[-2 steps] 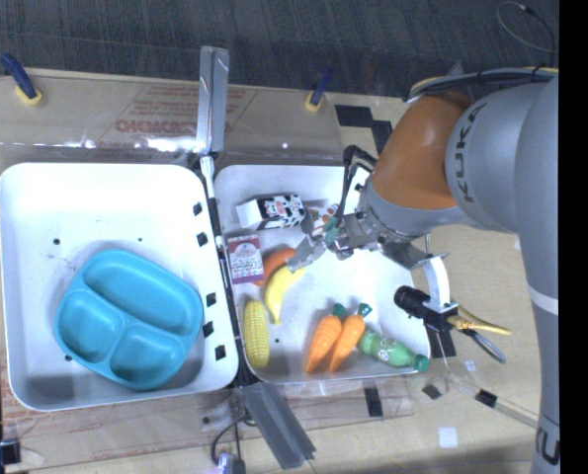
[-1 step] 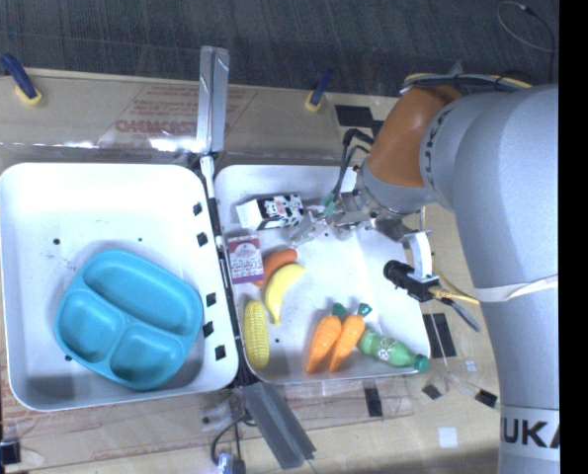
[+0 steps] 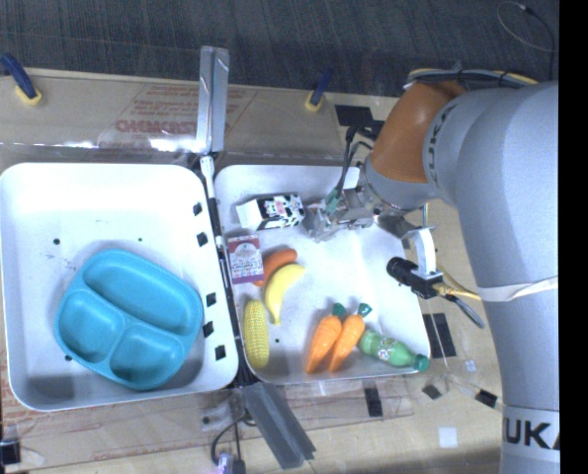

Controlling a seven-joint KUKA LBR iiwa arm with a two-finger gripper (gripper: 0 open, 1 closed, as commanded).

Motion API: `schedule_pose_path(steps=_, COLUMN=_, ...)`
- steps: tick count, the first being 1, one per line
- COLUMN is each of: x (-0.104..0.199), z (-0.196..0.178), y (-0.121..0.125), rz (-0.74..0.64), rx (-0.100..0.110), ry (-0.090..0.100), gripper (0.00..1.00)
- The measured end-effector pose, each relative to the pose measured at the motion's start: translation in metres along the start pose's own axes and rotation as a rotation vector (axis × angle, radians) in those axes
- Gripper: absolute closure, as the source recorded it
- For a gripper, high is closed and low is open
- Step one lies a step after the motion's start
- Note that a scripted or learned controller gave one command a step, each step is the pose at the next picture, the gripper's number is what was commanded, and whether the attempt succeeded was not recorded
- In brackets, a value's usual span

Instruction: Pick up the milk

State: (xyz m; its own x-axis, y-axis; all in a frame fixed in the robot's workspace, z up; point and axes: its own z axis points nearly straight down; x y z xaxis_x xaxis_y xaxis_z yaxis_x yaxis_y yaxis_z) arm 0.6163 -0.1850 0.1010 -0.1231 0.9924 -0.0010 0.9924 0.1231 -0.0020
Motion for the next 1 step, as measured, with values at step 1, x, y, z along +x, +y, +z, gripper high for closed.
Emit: schedule_pose_path(steps=1, x=0.0376, z=0.0122, y=0.0368, rz=0.126, rx=0.033, ry=0.000, gripper=1.00)
